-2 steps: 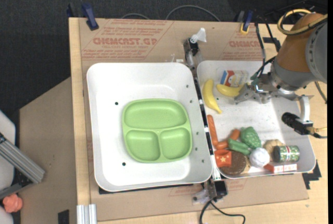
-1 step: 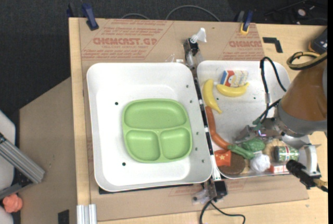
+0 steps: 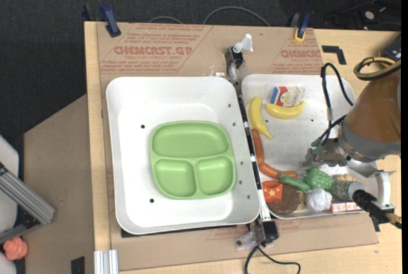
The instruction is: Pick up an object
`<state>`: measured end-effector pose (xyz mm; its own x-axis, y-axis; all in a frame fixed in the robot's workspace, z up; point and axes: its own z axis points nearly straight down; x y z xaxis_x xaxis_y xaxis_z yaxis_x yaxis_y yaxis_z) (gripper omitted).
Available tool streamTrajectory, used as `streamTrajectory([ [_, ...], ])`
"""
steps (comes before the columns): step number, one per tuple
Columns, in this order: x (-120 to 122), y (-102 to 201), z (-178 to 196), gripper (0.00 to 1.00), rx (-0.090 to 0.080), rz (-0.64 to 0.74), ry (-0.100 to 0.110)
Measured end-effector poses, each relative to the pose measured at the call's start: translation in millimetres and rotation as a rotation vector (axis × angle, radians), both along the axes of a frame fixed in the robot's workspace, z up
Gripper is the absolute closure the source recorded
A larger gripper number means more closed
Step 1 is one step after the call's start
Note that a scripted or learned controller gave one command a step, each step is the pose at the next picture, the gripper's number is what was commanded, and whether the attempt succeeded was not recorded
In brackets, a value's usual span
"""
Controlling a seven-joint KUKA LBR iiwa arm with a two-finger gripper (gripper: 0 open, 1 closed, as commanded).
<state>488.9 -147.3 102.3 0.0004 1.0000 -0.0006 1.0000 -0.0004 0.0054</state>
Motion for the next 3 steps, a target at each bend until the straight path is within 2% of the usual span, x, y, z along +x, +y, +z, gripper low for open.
streamTrajectory([
  [1, 89.0, -54.8, 84.7, 1.00, -0.008, 0.002, -0.010],
  [2, 83.7, -51.8, 78.6, 0.00, -0.001, 0.001, 0.005],
  [3, 16.1, -0.5, -22.1, 0.00, 0.004, 0.000, 0.013],
])
